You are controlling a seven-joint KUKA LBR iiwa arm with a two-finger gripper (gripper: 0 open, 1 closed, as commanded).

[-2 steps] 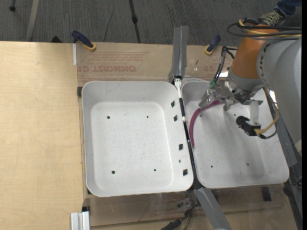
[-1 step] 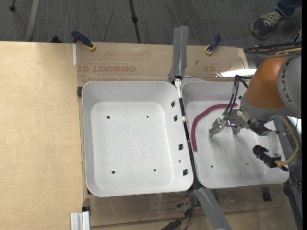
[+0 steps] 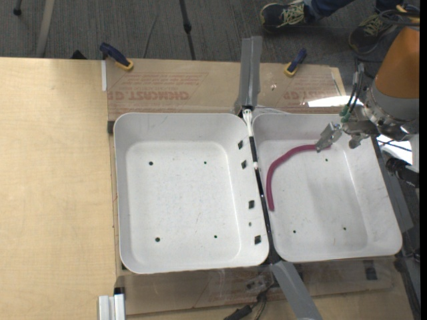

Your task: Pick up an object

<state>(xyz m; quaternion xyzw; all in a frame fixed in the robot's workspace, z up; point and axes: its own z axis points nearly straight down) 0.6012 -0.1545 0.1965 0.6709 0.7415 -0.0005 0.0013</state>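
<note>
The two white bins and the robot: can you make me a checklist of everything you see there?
Surface: bench of light wood, with brown cardboard under the bins.
Job's things: a purple rope lies curved in the right bin, near its left wall.
Clutter: the left bin has only small dark dots on its floor.
Grippers: the gripper hangs over the right bin at the rope's upper end; whether it grips the rope cannot be told.
Cables: thin wires run by the wrist.
Surroundings: two blue-and-yellow clamps on the cardboard edge, a person's shoes, tripod legs, grey carpet.
</note>
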